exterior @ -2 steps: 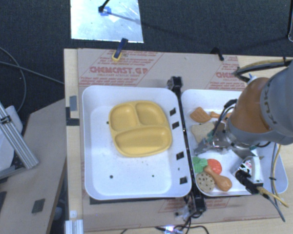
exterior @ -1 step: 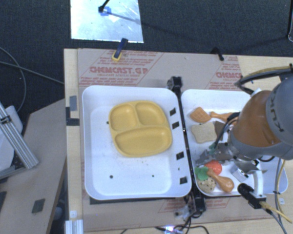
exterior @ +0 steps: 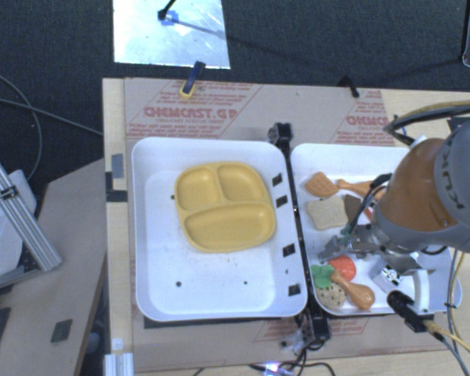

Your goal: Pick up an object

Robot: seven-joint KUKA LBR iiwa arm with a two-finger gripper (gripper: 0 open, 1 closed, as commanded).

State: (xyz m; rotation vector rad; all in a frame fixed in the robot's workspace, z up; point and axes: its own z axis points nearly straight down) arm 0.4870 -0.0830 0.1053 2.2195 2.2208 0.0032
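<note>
Nothing is lifted yet, by the look of it. The gripper (exterior: 338, 247) hangs low at the lower right of the frame over the toy food (exterior: 341, 276) in the right bin (exterior: 345, 151); its grip cannot be told, so grasping and raising remain

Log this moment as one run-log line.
arm: over right bin | gripper: above toy food, nothing seen held | yellow tray: left bin

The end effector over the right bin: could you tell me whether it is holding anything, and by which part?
It cannot be told. The end effector sits low over the toy food in the right bin, but nothing shows plainly in its grip.
</note>
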